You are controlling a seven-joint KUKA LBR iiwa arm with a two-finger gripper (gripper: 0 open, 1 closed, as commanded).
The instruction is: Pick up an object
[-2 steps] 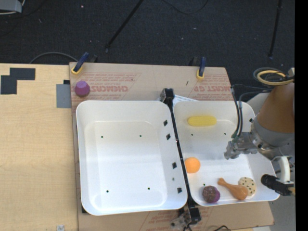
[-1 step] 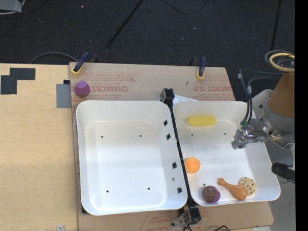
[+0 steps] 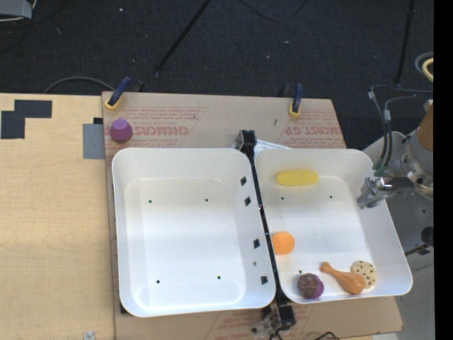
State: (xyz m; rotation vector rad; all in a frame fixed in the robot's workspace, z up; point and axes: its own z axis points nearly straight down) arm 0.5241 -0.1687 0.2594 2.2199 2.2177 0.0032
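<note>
A small purple rounded object (image 3: 121, 129) sits on the worktop at eleven o'clock. In the right white bin (image 3: 382, 225): a yellow corn-shaped toy (image 3: 296, 178) at twelve, an orange ball (image 3: 282, 243), a dark purple ball (image 3: 310, 285), a tan drumstick toy (image 3: 342, 277), and a spotted cookie (image 3: 363, 270) toward five. The end effector (image 3: 371, 191) hovers at three; its state cannot be told.

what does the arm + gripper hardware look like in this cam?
At the view's right edge, the arm appears as rounded light-grey segments with an orange-brown band on top. Thin dark cables loop beside it. The gripper is small, grey and metallic, with a blocky body at the right bin's rim.
</note>
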